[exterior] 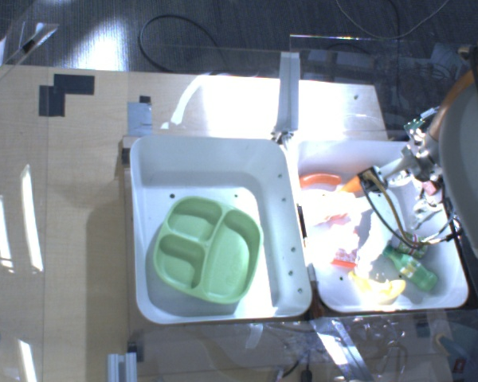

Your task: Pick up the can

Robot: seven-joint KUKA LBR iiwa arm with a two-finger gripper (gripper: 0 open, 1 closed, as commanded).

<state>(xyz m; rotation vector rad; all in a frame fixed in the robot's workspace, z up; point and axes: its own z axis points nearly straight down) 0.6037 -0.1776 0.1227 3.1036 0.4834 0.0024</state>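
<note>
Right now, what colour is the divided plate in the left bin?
Light green. The divided plate shows clearly in the camera view, lying in the left bin.

camera spot: fixed up above the bench [56, 213], a fair way off
angle: looking down at a slant; far edge sits at the top
coverage: both white bins side by side, left bin [215, 153] and right bin [454, 293]
arm side: arm [466, 142] pokes in from the right
</note>
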